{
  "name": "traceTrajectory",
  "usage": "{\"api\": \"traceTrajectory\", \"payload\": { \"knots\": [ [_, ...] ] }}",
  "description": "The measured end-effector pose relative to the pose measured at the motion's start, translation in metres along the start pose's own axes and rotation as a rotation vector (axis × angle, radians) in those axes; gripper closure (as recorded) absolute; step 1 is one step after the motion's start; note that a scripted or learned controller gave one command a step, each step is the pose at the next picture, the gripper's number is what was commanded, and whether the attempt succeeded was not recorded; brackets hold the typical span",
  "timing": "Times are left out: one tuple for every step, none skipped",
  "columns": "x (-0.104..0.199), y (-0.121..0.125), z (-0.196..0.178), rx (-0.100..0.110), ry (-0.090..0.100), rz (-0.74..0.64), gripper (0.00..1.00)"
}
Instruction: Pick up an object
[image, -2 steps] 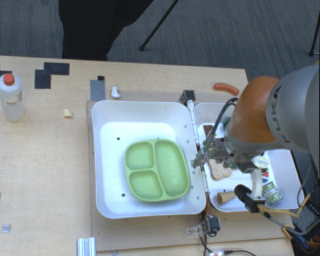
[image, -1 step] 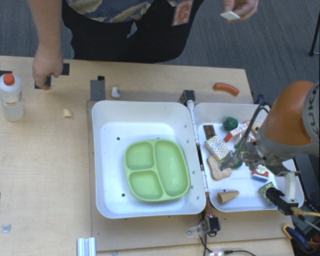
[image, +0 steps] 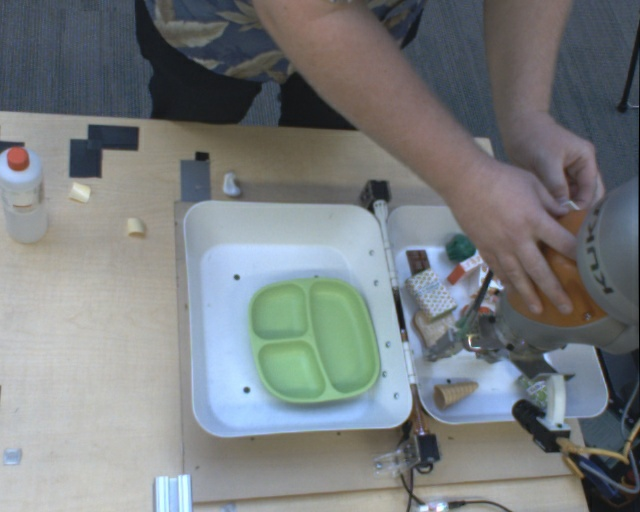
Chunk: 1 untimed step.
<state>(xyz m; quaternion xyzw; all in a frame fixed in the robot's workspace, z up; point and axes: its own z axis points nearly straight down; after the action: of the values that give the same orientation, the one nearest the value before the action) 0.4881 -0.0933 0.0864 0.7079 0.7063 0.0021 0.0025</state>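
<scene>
Person's hand (image: 520, 225) grips arm; one green plate (image: 315, 340); claw (image: 470, 335) state unclear.

A green divided plate (image: 313, 341) is lying flat in the left white bin (image: 215, 300), its three compartments facing up. On the wooden bench (image: 90, 380), at the far left, a clear bottle with a red cap (image: 20, 195) is standing upright. Black tape patches (image: 98, 147) are stuck flat near the far edge, and two small pale blocks (image: 80, 192) (image: 135, 228) are resting just beside them, well apart from the bin.
</scene>
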Motion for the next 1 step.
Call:
{"api": "traceTrajectory", "payload": {
  "knots": [
    [-0.0461,-0.0116,-0.0892,0.026,-0.004,0.019,0.0]
  ]
}}
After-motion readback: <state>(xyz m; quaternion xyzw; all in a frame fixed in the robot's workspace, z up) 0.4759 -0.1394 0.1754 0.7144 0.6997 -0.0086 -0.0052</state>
